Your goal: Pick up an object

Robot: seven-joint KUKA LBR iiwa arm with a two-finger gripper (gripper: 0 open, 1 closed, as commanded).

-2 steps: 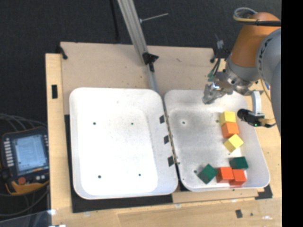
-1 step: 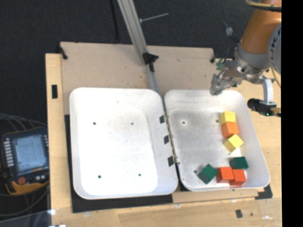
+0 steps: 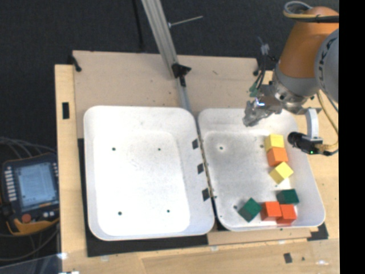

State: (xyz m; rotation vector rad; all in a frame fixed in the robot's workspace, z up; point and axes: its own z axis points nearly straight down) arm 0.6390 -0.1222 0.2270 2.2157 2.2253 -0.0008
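gripper (image 3: pixel 255 114), metallic, fingers' state unclear, hovers over right bin's (image 3: pixel 228 170) smooth white rim, apart from blocky cubes (image 3: pixel 276 153).

A pale wooden bench (image 3: pixel 65 153) with a tan board top stands on a dark carpeted floor (image 3: pixel 57 16). A slanted silver metal pole (image 3: pixel 162 36) rises from the bench's far edge. A handheld control pendant with a grey screen (image 3: pixel 31 187) lies on the floor at left, cables nearby.
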